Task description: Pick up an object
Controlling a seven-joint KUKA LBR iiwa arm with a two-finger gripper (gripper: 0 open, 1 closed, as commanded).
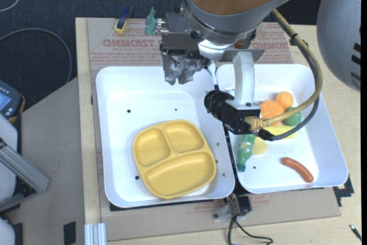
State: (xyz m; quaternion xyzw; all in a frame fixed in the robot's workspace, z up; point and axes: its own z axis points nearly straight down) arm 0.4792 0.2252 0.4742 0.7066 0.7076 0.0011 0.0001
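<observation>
My gripper [180,73] hangs over the far end of the left bin [114,123], near the divider between the bins. It is well behind a yellow divided plate [174,158] that lies in that bin's near half. The right bin [327,146] holds an orange fruit [277,105], a green piece [293,119], a yellow piece [276,131], a small green bottle [245,152] and a red sausage [298,169]. Nothing shows beneath the gripper except white bin floor. The arm's body hides the far left corner of the right bin.
A black cable bundle [221,107] and a white bracket [243,83] hang from the wrist over the divider. A hose [312,89] loops across the right bin. A blue and yellow clip [121,21] lies on the cardboard behind the bins.
</observation>
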